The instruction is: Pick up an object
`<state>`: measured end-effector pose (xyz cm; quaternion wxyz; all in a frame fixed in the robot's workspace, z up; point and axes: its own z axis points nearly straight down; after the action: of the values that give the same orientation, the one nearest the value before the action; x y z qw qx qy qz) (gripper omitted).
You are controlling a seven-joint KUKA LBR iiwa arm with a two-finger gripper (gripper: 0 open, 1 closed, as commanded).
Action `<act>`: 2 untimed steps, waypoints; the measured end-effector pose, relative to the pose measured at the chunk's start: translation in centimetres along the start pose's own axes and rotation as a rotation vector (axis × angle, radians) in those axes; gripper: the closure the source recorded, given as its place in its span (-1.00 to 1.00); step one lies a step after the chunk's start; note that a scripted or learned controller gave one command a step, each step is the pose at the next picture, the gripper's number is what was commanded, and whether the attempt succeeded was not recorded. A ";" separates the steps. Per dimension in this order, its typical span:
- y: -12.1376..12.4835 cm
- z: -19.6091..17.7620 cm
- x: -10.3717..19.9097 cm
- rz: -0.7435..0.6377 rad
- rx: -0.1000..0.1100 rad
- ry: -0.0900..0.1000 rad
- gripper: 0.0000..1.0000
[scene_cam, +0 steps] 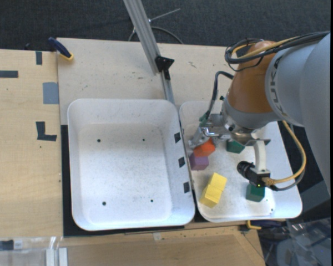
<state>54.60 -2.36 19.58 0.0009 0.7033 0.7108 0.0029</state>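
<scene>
Seen from above at a slant, a pale wooden bench (22, 148) is shown on dark carpet (72, 10), carrying two shallow white bins side by side. The left bin (77, 121) has a speckled floor. The right bin (286, 204) holds the objects: a yellow block (214, 189) near its front edge, a purple block (199, 160) by its left wall, an orange block (206, 146) just behind the purple one, a green block (255, 193) towards the front right corner, and a dark green piece (235, 146) partly hidden. The arm (299, 76) is extended over the right bin from the right. The gripper (202, 133) is lowered at the orange block; whether it is released or clenched cannot be told. A slanted metal rail (147, 35) crosses the bench's rear edge.
</scene>
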 end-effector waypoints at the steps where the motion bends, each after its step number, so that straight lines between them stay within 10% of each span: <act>1: -4.6 -7.2 0.0 0.009 0.002 -0.002 1.00; 2: -5.7 -5.2 5.7 0.004 0.010 -0.001 1.00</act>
<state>48.76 3.27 24.79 -0.0023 0.7048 0.7094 -0.0012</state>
